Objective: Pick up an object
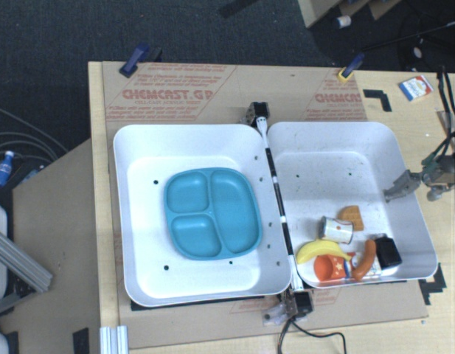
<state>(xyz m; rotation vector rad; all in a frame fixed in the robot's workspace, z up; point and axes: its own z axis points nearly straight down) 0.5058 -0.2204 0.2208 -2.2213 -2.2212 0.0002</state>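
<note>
My gripper (417, 186) hangs over the right rim of the right bin (323, 142), with nothing visibly held. Several small objects lie in that bin's near right corner, below and left of the gripper. They are a small white cup (336, 229) on its side, a tan-orange piece (352, 214), a yellow banana (321, 251), an orange-red round item (329, 268), a reddish sausage (365, 259) and a black block (388, 251). The gripper is apart from all of them.
A blue divided plate (212, 212) lies in the middle of the left bin (139, 153). The bins meet at a black-hinged divider (274, 190). Blue clamps and a small card sit on the cardboard bench top beyond the bins.
</note>
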